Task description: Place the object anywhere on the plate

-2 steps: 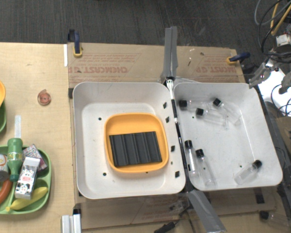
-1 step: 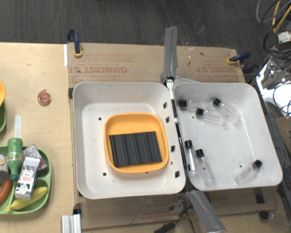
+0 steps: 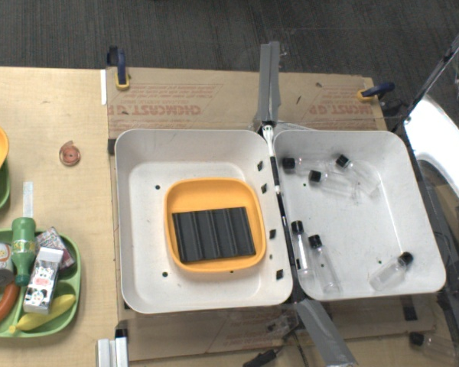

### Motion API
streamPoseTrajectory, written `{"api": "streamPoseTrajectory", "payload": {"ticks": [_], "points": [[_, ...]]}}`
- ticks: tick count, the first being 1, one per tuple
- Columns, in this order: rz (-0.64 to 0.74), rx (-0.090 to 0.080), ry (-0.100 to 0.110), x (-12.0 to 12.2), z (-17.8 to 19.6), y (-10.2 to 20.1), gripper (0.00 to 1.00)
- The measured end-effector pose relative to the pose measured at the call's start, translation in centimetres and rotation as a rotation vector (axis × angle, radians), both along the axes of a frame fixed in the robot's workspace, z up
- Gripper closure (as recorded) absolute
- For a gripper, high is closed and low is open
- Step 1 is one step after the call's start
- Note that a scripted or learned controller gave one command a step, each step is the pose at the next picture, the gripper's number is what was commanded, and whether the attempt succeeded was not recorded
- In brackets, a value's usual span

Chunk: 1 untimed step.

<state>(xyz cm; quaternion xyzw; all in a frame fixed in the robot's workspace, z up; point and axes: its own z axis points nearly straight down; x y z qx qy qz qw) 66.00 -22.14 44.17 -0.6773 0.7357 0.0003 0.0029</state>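
Two bins side by side on the bench; whether the hand is clenched or released cannot be told.
A black ribbed block [image 3: 214, 233] lies flat on the orange plate [image 3: 214, 187] in the left bin [image 3: 141, 228]; black-capped clear vials [image 3: 315, 176] lie scattered in the right bin [image 3: 367, 228]; the cardboard [image 3: 321, 102] beneath reads "CHEMCAST", upside down.

White rounded arm casing [image 3: 436, 140], possibly

A ridged block [image 3: 214, 233] lies on the plate [image 3: 180, 260] in the left bin [image 3: 138, 281]; vials [image 3: 320, 248] lie scattered in the right bin [image 3: 382, 212].
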Motion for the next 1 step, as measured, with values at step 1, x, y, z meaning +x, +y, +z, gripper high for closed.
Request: {"api": "streamPoseTrajectory", "payload": {"ticks": [1], "points": [[0.0, 0.0, 0.001, -0.01, -0.02, -0.02, 0.0]]}}
